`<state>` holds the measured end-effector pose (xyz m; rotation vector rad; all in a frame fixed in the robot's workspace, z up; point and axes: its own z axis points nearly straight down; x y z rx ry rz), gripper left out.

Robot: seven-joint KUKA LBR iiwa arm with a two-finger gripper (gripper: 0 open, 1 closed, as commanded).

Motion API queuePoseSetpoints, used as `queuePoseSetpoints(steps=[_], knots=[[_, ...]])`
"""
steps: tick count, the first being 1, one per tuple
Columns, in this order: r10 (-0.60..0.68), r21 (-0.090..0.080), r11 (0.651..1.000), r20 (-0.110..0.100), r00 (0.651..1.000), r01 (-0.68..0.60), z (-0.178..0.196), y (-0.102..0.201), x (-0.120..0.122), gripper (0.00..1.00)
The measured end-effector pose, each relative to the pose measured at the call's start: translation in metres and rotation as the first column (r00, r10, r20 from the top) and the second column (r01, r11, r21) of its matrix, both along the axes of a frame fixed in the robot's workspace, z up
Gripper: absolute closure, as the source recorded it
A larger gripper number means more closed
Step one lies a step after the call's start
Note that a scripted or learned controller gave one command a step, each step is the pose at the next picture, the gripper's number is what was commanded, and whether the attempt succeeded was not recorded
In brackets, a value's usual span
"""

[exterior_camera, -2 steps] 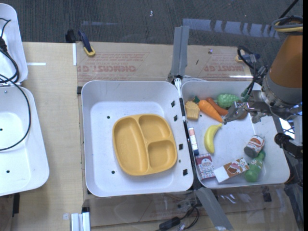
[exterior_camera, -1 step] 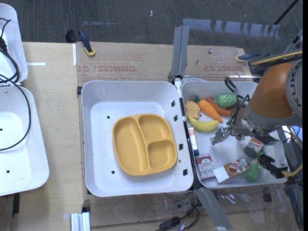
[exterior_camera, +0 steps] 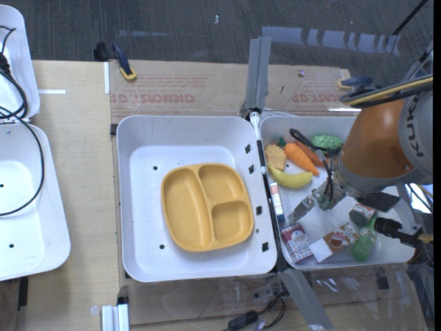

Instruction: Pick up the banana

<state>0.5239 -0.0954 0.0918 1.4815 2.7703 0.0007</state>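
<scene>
The yellow banana (exterior_camera: 293, 179) lies in the right bin (exterior_camera: 386, 259), close to its left wall, curved with its ends pointing up. It rests just below a corn cob (exterior_camera: 275, 157) and a carrot (exterior_camera: 301, 156). My gripper (exterior_camera: 321, 198) hangs over the middle of the right bin, a little right of and below the banana and apart from it. The arm's orange band (exterior_camera: 372, 150) hides much of what lies under the wrist.
The left bin (exterior_camera: 138, 205) holds a yellow divided plate (exterior_camera: 207, 205). The right bin also holds a green object (exterior_camera: 326, 142) at the back, a red-and-white packet (exterior_camera: 296, 243), another packet (exterior_camera: 337, 240) and a green item (exterior_camera: 364, 247) near the front.
</scene>
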Motion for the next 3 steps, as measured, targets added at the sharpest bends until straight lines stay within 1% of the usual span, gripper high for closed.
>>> queuePoseSetpoints(steps=[1, 2, 3], knots=[[0.100, 0.000, 0.995, 0.000, 0.995, -0.100, 0.100, 0.035, -0.046, 0.00], [0.124, -0.001, 0.992, 0.001, 0.992, -0.124, 0.099, 0.030, 0.026, 0.00], [0.058, -0.001, 0.998, 0.001, 0.998, -0.058, 0.000, -0.012, 0.043, 0.00]])
